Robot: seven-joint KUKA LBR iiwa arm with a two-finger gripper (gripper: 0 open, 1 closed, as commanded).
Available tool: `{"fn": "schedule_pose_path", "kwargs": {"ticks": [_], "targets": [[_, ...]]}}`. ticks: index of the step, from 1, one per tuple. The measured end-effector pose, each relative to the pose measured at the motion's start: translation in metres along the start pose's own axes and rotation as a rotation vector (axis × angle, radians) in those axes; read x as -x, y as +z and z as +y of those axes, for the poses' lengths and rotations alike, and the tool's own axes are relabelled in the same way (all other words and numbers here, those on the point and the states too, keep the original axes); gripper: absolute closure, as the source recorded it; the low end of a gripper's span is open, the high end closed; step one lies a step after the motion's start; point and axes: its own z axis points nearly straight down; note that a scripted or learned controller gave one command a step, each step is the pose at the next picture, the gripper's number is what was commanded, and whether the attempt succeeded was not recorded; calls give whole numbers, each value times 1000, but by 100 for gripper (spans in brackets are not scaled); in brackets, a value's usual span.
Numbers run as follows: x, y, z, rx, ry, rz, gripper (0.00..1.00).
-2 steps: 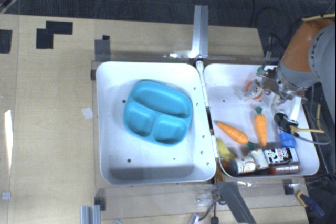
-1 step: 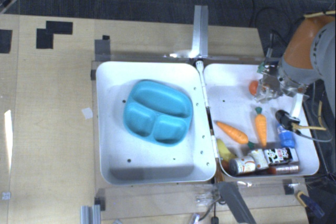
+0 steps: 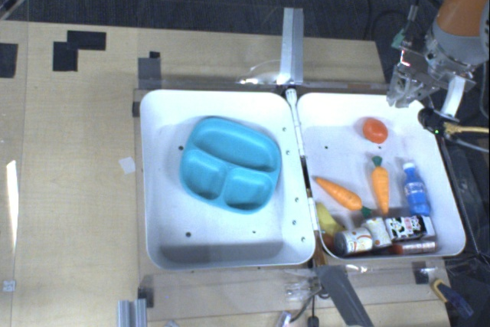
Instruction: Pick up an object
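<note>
My gripper [image 3: 426, 99] hangs over the far right corner of the right bin [image 3: 337, 112], open, with nothing between its fingers. Below and left of it lies a round orange-red fruit [image 3: 374, 130]. Nearer the front are an upright carrot [image 3: 380, 184], a second carrot [image 3: 338, 194] lying at a slant, and a small blue bottle [image 3: 416, 191]. Along the front wall sit a yellow piece [image 3: 328, 220], a can [image 3: 356, 243], a black-and-white carton [image 3: 403, 227] and a dark red stick [image 3: 414, 246].
The left bin [image 3: 164, 226] holds a blue divided plate [image 3: 230, 163]. A metal post [image 3: 292, 46] rises behind the seam between the bins. Cables run across the dark floor behind the bench, near the arm.
</note>
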Motion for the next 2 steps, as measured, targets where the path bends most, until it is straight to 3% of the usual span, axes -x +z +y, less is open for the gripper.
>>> {"fn": "schedule_pose_path", "kwargs": {"ticks": [1, 2], "targets": [[-21, 77, -29, -6, 74, -1, 100], [-70, -2, -1, -1, 182, 1, 100]]}}
